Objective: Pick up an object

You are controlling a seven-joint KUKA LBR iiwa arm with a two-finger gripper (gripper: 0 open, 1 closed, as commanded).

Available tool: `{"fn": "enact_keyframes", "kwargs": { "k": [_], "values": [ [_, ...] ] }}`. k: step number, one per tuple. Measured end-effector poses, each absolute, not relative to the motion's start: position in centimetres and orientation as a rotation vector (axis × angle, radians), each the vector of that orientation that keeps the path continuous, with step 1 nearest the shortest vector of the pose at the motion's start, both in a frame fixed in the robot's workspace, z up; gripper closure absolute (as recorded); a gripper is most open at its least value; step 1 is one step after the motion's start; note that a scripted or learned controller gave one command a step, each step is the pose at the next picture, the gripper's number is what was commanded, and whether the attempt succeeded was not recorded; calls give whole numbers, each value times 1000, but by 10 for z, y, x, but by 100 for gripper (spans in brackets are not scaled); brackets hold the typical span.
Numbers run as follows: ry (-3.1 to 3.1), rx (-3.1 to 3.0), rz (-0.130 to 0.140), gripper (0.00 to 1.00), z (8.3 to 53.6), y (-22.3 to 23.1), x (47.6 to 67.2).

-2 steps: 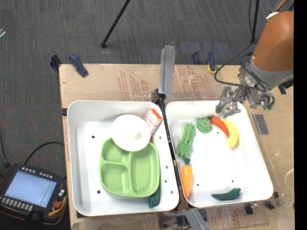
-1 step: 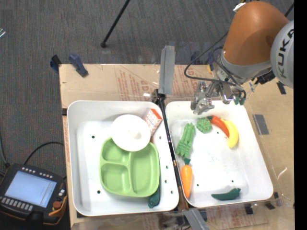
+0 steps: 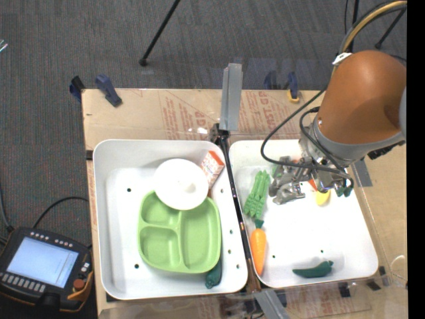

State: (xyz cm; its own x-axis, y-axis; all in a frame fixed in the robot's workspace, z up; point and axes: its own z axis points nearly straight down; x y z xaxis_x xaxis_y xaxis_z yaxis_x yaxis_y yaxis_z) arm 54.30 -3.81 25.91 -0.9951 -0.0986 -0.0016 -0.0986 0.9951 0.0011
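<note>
Grey carpet surrounds a cardboard-topped bench (image 3: 166, 115) on which two shallow white bins sit side by side, with a teach pendant (image 3: 43, 264) lying on the floor at the far left. Inside the left bin (image 3: 106, 178) rests a green divided tray (image 3: 179, 234), flat on the floor of the bin, and a white round plate (image 3: 181, 183) overlaps its upper edge; a small orange-and-white carton (image 3: 212, 167) is wedged against the bin's right wall beside the plate, and a dark green item (image 3: 212, 279) lies in the lower right corner, too small to name. Moving right, the right bin (image 3: 362, 244) holds the likely candidates for picking: a green leafy toy vegetable (image 3: 257, 193) lies along the left wall, with an orange carrot (image 3: 258, 248) just below it, and a dark green pepper-like piece (image 3: 313, 269) sits apart near the bottom edge, free on all sides and so probably the easiest to take. Further right, the gripper (image 3: 292, 190) hangs low over the upper part of this bin, beneath the arm's large orange band (image 3: 365, 98), which hides much of the wrist. A small yellow object (image 3: 323, 197) lies just beside the metal fingers, with a bit of green next to it. Whether the fingers are spread or closed cannot be told from this slant, and nothing is seen between them, so no grasp looks made yet
</note>
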Motion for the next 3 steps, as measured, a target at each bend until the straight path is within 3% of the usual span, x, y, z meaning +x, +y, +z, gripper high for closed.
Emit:
{"fn": "enact_keyframes", "kwargs": {
  "k": [1, 2, 3],
  "values": [
    [3145, -50, 3, 100, 228, 24, 564],
    [3024, -838, 3, 100, 244, -18, 634],
    [2902, -1184, -1, 100, 314, -115, 630]
  ]
}}
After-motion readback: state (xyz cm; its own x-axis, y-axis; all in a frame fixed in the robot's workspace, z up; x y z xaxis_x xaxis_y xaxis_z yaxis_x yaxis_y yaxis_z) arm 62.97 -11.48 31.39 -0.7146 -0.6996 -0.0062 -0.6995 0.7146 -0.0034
